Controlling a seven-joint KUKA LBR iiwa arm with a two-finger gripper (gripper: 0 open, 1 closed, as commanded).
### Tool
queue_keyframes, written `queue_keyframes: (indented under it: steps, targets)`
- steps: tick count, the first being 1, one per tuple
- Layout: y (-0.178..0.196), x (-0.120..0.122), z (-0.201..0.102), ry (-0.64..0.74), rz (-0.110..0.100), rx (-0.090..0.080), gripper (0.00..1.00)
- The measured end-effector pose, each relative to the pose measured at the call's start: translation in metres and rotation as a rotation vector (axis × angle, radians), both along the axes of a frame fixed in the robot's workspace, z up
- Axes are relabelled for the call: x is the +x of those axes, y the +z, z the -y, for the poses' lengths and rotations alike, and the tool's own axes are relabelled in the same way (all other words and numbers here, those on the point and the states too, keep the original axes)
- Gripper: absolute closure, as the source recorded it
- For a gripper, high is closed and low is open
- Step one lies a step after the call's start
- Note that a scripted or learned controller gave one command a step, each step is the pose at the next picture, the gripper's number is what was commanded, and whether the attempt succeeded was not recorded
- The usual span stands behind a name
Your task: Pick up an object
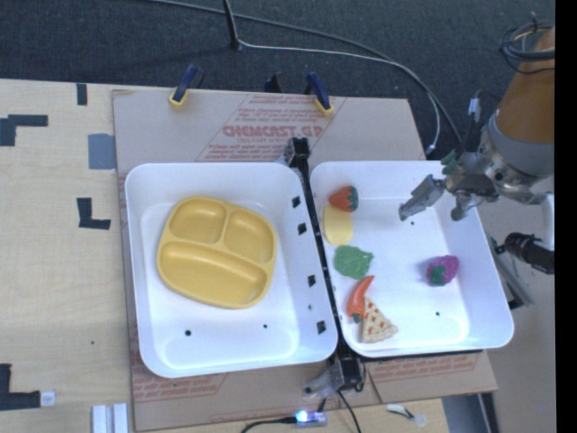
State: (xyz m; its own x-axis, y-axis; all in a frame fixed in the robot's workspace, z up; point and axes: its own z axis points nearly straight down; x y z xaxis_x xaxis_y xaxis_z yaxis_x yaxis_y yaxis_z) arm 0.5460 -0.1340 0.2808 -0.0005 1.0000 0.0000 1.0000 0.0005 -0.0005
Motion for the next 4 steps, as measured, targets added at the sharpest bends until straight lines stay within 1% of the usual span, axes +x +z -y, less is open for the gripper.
queue_keyframes:
  steps: [1,2,3,4]
  targets:
    - [0.01,0.0,0.0,0.001,0.0,0.0,1.0]
    - [0.026,0.026,-0.021,0.002,0.001,0.0,1.0]
    - [0.09,-0.044,-0.09,0.005,0.007,0.001,1.0]
    - [0.117,-0.046,-0.124,0.003,0.003,0.001,1.0]
